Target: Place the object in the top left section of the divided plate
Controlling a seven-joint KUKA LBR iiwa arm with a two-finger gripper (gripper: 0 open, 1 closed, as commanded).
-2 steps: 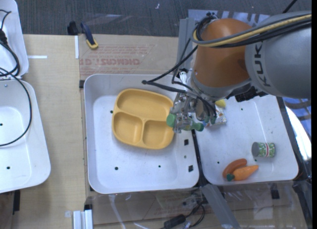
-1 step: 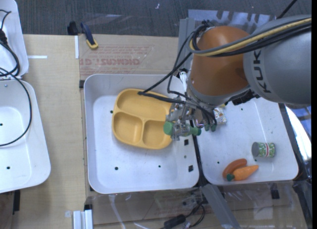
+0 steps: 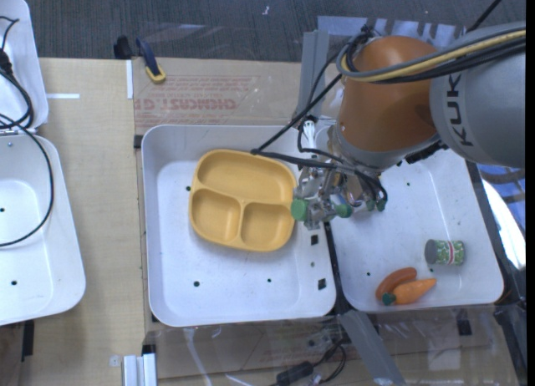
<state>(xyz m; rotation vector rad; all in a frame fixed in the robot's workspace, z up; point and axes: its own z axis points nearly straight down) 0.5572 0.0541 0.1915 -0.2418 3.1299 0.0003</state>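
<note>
A yellow divided plate (image 3: pixel 242 200) lies in the left bin (image 3: pixel 167 284), with one long section on its upper side and two smaller sections below. My gripper (image 3: pixel 316 205) hangs under the orange wrist band (image 3: pixel 389 96), right over the wall between the two bins and just off the plate's right rim. A small green thing (image 3: pixel 298 208) shows at the gripper's left side, touching or almost touching the plate's edge. Cables and the wrist hide how it sits in the gripper.
In the right bin (image 3: pixel 468 184) a small green-and-white can (image 3: pixel 445 251) lies on its side near the front right. Two orange carrot-like pieces (image 3: pixel 405 286) rest by the front wall. A white tub (image 3: pixel 25 234) stands at the far left.
</note>
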